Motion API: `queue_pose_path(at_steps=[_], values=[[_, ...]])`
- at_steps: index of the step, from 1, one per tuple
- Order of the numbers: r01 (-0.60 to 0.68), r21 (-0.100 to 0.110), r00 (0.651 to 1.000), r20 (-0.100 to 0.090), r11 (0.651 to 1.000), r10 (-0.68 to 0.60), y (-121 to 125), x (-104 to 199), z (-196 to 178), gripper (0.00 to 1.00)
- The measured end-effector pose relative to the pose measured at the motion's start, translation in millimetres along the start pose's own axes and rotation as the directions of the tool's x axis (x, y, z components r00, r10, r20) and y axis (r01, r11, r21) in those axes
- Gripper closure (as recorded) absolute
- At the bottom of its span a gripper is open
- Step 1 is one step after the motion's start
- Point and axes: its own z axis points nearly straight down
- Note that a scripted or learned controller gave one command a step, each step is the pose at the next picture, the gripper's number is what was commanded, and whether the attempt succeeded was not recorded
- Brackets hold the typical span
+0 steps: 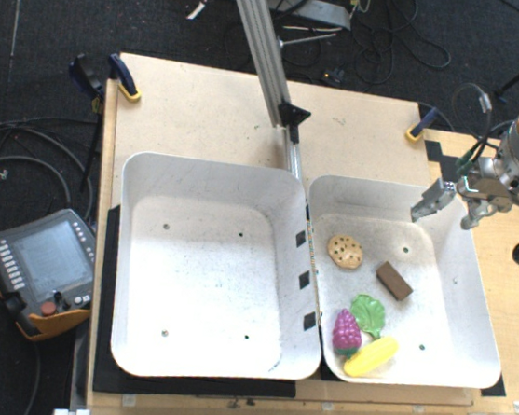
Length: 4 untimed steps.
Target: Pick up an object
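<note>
So the gripper (454, 207) hangs over the far right corner of the right bin (473, 303) with its jaws spread wide and nothing between them, while the cookie (345, 252), brown block (394, 280), grapes (347, 332), green leaf (369, 313) and yellow piece (372, 357) all sit in that bin, nearer than the gripper.

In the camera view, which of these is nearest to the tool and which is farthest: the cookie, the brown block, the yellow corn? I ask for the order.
Measured from the tool, over the far right of the right bin:
1. brown block, mid-bin, on the right.
2. cookie, further left, near the divider; only a little farther than the block.
3. yellow corn, at the near edge, beside the purple grapes.
</note>
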Motion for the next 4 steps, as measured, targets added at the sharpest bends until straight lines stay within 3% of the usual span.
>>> queue_pose_path(at_steps=[1,4], values=[[0.001,-0.005,1.000,0.001,1.000,-0.001,0.7,0.1,-2.9,0.00],[-0.002,-0.001,1.000,0.000,1.000,0.002,-5.6,-4.1,149.7,0.00]])
